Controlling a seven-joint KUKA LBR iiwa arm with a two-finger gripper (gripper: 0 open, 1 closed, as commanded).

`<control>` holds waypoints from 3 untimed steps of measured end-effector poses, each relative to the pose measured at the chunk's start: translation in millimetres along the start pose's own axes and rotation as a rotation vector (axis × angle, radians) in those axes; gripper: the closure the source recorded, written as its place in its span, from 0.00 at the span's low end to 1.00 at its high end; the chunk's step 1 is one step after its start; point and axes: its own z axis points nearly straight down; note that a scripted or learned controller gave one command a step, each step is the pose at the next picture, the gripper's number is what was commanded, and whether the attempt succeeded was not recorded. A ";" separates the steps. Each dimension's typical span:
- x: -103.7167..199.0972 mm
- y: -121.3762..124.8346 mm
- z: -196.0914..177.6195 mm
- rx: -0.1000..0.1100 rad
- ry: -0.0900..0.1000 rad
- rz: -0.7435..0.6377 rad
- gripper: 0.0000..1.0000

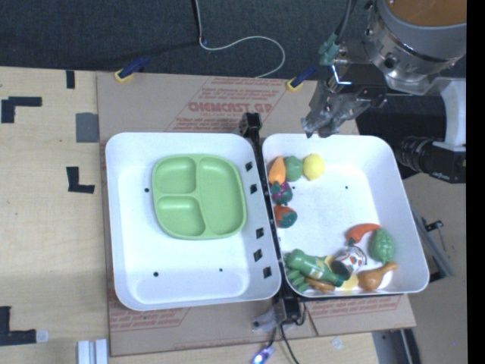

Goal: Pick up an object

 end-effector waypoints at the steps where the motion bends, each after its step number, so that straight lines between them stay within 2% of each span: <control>1: -1.9 0.4 -10.4 0.000 -0.001 0.002 1.00; 2: 40.1 0.1 0.6 0.002 0.000 0.002 1.00; 3: 100.1 0.3 0.2 0.000 0.000 -0.001 1.00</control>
